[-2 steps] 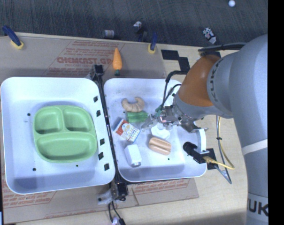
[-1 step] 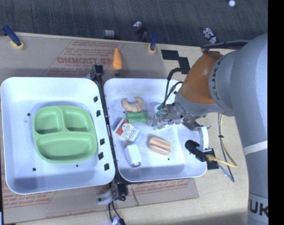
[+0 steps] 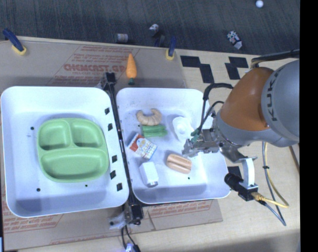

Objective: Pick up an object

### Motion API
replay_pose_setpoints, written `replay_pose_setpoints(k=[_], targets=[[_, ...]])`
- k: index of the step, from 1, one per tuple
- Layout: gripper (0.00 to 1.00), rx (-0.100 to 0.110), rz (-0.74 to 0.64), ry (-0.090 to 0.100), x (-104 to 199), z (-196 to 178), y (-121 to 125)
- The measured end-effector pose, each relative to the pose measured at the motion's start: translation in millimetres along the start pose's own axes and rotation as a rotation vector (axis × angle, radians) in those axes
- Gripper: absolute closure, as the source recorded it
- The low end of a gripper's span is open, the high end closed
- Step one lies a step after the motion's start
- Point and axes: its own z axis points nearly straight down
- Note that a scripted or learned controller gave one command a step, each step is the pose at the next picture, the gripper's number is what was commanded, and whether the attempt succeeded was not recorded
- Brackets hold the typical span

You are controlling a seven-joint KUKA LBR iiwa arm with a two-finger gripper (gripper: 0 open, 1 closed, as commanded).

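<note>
Rightward, claw (image 3: 193, 145) near right bin (image 3: 164, 197) edge, beside hot dog (image 3: 178, 163)

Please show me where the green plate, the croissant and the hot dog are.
green plate (image 3: 70, 168): camera view, its large lower compartment
croissant (image 3: 149, 117): camera view, its middle
hot dog (image 3: 178, 163): camera view, its middle

A robotics lab: a KUKA arm (image 3: 264, 109) over two white bins (image 3: 22, 156) clamped to a cardboard-covered tabletop (image 3: 85, 62), toy food (image 3: 178, 163), loose cables (image 3: 272, 190).

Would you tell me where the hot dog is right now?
The hot dog lies in the right bin, toward its front, just left of the gripper.
</note>
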Motion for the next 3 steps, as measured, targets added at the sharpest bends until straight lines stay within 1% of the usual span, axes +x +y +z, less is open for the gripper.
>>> replay_pose_setpoints(k=[1, 2, 3], targets=[[1.00, -0.004, 0.002, -0.001, -7.5, -112.2, 123.9], [1.00, 0.004, 0.001, 0.002, 49.1, -3.6, 127.1], [1.00, 0.001, 0.001, 0.001, 92.0, -10.7, 17.8]])
